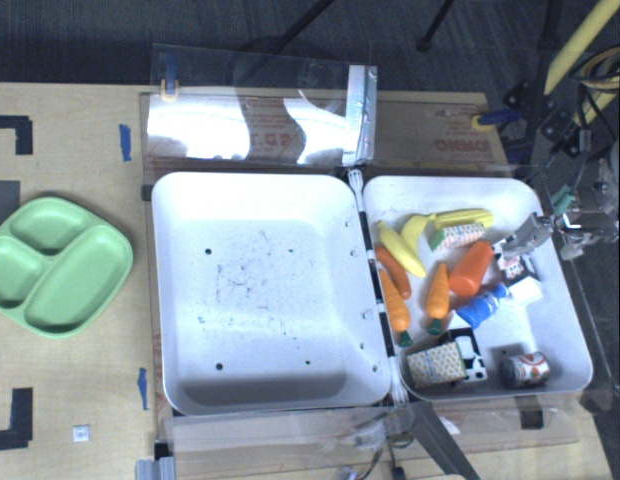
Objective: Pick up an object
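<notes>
**Gripper low over a crowded right bin**

The right bin holds all the loose objects. An orange bottle lies tilted near its middle, with a carrot-shaped toy just to its left and a blue-capped piece touching its lower end. Along the bin's left wall lie two more orange toy carrots, one below the other, and above them a yellow banana. A yellow and green packet lies toward the far wall. Near the front sit a speckled box with a black and white card beside it, and a small can on its side.

The gripper reaches in from the right edge, low over the bin just right of the orange bottle, close to a small white carton. Whether it is released or clenched cannot be told; nothing is visibly held.

The left bin lies alongside, touching the right one. A green divided tray rests on the bench well to the left.
</notes>
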You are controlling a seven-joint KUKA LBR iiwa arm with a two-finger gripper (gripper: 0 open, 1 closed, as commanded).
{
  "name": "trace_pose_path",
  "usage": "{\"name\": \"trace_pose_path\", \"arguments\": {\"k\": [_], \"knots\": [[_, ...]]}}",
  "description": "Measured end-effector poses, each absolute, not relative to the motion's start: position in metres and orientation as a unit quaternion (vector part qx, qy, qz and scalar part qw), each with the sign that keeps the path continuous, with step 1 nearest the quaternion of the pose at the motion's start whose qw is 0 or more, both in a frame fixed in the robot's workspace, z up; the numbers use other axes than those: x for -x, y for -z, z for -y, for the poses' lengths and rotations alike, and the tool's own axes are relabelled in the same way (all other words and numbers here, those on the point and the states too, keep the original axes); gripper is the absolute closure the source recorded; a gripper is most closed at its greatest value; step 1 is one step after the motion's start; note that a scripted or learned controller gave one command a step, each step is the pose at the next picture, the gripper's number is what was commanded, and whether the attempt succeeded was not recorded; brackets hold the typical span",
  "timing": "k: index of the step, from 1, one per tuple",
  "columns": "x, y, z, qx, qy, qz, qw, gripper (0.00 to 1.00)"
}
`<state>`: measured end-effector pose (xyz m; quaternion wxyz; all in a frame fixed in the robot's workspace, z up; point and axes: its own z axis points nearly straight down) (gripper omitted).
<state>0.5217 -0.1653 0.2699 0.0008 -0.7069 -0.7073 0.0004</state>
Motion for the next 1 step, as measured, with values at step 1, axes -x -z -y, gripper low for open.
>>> {"name": "trace_pose_path", "arguments": {"k": [1], "knots": [[-0.5227,-0.162,0.1318,0.766,-0.0005,0.643,0.001,0.0]]}}
